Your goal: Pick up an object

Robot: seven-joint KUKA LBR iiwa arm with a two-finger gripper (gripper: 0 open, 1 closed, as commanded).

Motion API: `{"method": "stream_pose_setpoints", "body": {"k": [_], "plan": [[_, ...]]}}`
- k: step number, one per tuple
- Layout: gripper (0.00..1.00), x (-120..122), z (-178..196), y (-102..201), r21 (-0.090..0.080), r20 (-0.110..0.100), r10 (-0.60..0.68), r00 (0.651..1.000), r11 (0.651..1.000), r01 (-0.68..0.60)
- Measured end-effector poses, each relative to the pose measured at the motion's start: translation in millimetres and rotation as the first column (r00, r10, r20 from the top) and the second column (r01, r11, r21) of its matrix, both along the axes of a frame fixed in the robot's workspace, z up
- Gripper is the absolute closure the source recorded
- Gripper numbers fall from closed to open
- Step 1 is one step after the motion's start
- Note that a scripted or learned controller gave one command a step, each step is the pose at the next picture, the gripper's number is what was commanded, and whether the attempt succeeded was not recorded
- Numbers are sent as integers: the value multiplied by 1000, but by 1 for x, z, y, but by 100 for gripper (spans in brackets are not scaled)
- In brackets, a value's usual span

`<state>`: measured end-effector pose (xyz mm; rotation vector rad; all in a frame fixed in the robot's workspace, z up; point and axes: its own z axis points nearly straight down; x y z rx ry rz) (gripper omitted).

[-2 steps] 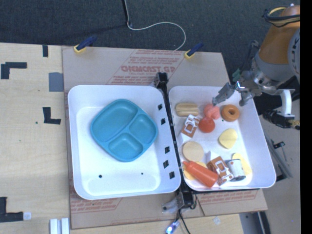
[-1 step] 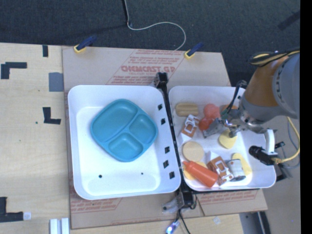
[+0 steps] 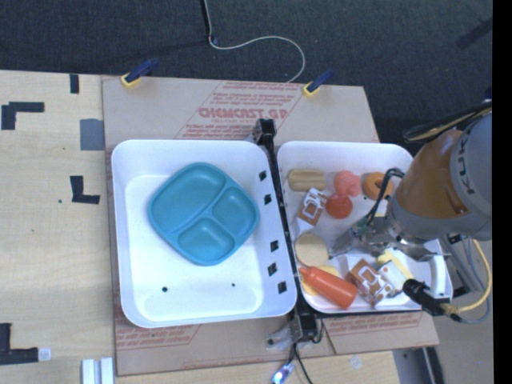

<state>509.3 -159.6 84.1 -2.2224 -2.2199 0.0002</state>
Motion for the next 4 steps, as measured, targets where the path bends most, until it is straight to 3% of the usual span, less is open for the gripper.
{"method": "stream_pose_setpoints", "body": {"k": [1, 2, 3, 4], "plan": [[100, 2, 10, -1, -1, 0, 2, 1000, 1000, -2], [100, 82, 1, -16, -1, 2, 5, 1000, 1000, -5], [100, 103, 211, 51, -2, 15, 9, 1000, 1000, -9], [100, 15, 196, 116, 2, -8, 7, 1000, 1000, -7]]}}
